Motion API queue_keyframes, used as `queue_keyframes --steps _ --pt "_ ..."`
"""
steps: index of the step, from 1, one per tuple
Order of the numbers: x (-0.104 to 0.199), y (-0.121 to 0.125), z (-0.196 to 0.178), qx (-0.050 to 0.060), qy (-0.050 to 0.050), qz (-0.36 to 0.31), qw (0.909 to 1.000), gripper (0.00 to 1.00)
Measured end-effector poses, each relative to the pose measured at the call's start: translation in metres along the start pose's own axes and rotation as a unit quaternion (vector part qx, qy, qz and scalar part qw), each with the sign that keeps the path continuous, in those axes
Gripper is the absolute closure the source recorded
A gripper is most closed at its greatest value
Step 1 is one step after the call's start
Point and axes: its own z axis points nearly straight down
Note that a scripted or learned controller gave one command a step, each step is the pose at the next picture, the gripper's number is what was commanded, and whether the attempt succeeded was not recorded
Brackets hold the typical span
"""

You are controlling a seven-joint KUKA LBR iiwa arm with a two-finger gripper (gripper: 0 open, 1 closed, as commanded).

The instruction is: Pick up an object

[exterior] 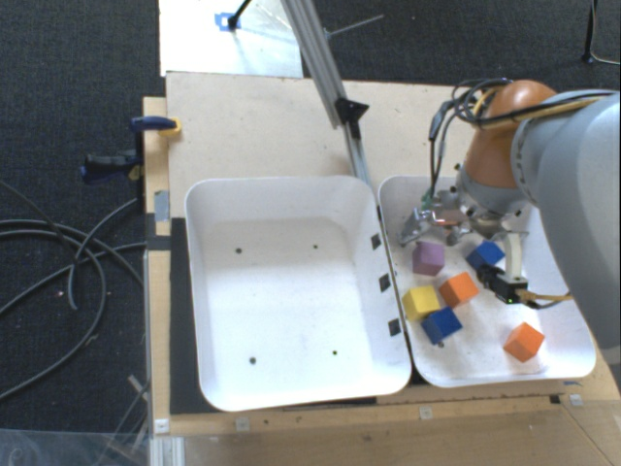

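Note:
The right bin (578,355) holds several small blocks. A purple block (428,256) lies near its left wall, with a blue block (485,254) to its right. Below them are an orange block (459,288), a yellow block (421,302) and a second blue block (441,325). Another orange block (524,342) sits apart at the front right. My gripper (433,221) hangs low in the bin, just behind the purple block and close above it. I see nothing held in it. The arm's grey body and orange band cover the bin's back right part.
The left bin (209,260) stands beside the right one, their walls meeting along a ridge with black clips (384,282). A slanted metal pole (325,61) crosses the bench behind the bins. Cables and a blue clamp (146,124) lie off the bench's left side.

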Motion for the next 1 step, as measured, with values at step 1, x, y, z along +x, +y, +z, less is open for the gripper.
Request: queue_keyframes --steps 1 --pt "-0.0089 0.0146 -0.0812 -0.005 -0.001 0.0 1.0 0.0"
